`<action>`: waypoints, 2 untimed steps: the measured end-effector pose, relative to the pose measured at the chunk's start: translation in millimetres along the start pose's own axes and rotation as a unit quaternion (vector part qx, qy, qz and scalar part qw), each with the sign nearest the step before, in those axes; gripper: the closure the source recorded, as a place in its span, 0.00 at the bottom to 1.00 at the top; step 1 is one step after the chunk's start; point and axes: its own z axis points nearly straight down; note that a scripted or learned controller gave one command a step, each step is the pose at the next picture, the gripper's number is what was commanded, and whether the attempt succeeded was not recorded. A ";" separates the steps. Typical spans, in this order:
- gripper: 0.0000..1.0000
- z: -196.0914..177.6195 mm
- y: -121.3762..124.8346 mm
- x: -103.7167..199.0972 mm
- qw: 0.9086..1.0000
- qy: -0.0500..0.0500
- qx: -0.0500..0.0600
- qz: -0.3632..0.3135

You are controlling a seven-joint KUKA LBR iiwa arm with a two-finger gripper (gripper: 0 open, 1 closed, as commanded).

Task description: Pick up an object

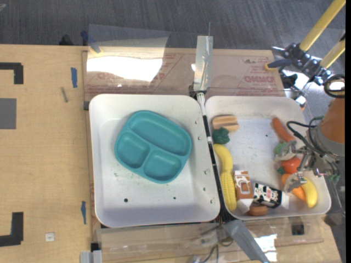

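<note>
Broadly, everything can be placed from the teal divided plate (pixel 153 146), which lies tilted in the left bin (pixel 104 201). To that plate's right, past the shared rim, sits the right bin (pixel 249 130), and the toy food is all in it. Nearest the plate, along the bin's left wall, lie a corn cob (pixel 228 189) and a banana (pixel 224 156), with a green piece (pixel 221 136) and a hot dog bun (pixel 225 123) above them. Further from the plate are a small carton (pixel 243 183), a black-and-white box (pixel 268 195), and a carrot (pixel 281 129). Farthest right, the gripper (pixel 303 166) hangs low over a cluster of orange and red pieces (pixel 289 163) and a yellow fruit (pixel 310 193); whether its tips are spread or pinching cannot be told
</note>
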 end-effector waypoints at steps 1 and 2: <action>0.00 -2.7 22.2 31.4 1.000 -0.010 0.000 0.002; 0.00 -1.3 51.0 37.9 0.999 -0.003 0.001 -0.032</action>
